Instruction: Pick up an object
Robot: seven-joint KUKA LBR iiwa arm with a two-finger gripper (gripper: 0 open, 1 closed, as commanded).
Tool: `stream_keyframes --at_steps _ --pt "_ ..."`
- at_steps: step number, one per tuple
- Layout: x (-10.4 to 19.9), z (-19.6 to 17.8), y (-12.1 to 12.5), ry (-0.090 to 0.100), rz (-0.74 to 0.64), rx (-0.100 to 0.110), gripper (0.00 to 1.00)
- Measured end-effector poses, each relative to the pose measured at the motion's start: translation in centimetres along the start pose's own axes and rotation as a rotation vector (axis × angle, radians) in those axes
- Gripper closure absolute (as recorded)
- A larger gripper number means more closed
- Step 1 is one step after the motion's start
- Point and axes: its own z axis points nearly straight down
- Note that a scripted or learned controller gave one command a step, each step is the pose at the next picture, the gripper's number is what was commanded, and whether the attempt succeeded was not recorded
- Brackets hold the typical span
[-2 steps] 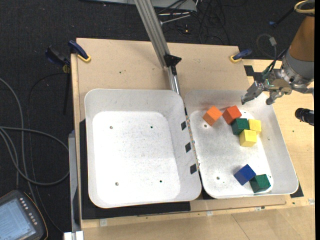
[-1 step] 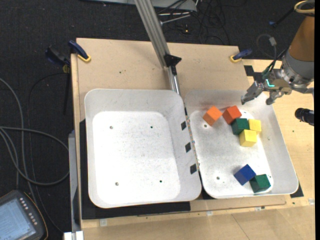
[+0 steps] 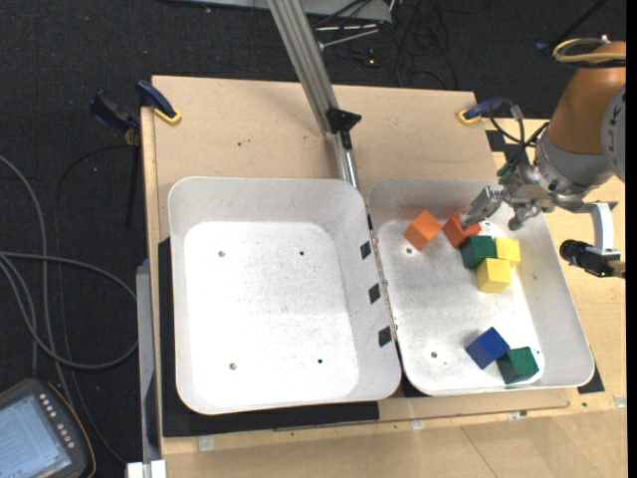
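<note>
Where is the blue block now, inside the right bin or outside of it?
Inside. The blue block lies on the floor of the right bin, near its front edge, beside a green block.

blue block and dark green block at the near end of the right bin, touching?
Touching: the camera view shows the blue block and dark green block meeting with no gap.

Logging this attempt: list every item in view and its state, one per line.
gripper: over right bin, by the red block
orange block: loose, tilted
red block: beside the fingers
green block: touching yellow blocks
yellow blocks: clustered
blue block: apart, near corner
</note>
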Motion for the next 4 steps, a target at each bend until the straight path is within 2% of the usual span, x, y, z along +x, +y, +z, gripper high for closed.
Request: stream_keyframes --at_steps 1,2,4 --pt "0.1 5.4 0.0 -0.001 0.000 -0.002 0.00" --pt "0.1 3.9 0.1 -0.003 -0.002 -0.008 1.00" --pt "-0.8 -5.5 -0.1 -0.004 0.004 -0.012 1.00"
